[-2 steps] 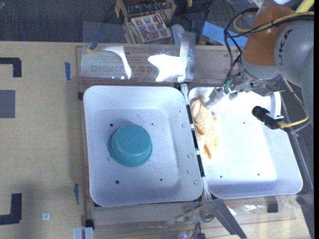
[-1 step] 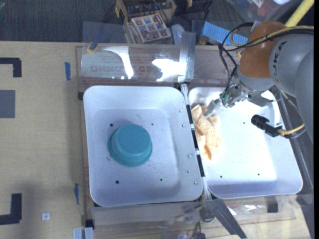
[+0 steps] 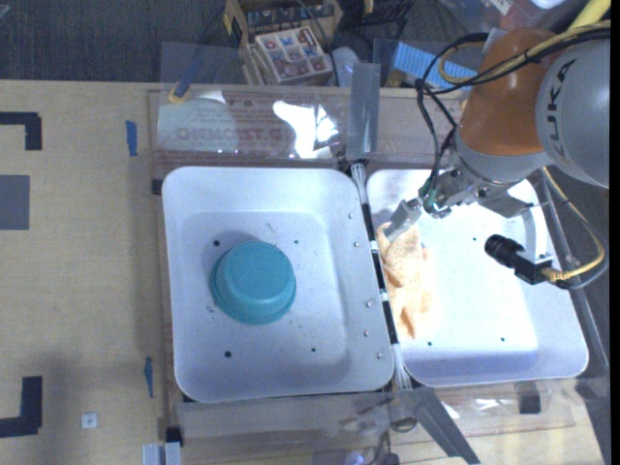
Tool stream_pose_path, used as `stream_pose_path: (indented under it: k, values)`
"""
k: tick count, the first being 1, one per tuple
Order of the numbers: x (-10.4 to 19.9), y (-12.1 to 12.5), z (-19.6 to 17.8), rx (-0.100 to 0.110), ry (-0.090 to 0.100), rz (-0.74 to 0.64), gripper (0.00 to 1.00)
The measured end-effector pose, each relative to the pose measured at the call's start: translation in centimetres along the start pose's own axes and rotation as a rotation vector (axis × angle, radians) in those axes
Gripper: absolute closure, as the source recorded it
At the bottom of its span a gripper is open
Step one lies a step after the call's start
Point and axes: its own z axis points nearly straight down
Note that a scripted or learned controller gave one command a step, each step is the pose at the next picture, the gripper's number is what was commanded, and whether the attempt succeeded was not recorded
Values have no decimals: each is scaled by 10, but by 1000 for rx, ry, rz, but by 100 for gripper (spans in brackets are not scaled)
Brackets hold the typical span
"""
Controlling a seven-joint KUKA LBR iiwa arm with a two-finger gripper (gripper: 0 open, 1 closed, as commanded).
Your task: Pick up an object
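Hanging over the right bin (image 3: 504, 356), the pincer (image 3: 418, 208) sits just above the cloth's (image 3: 405, 277) upper end; cloth runs lengthwise away below. Grip unclear.

One fixed camera looks down at a slant on both white bins (image 3: 262, 187), the arm (image 3: 542, 95) entering from the right.

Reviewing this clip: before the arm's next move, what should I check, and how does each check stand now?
1. Target in reach: orange cloth lies in the right bin, against its left wall: ok.
2. Gripper over the cloth's top edge: ok.
3. Cloth between the fingers: cannot tell.
4. Cloth lifted off the bin floor: not ok, mostly lying flat.
5. Teal bowl in the left bin, apart from the arm: ok.
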Motion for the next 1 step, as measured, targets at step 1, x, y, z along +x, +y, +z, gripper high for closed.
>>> stream_pose_path:
  k: [1]
  values:
    - [-62,-25,91,-16,-5,144,0]
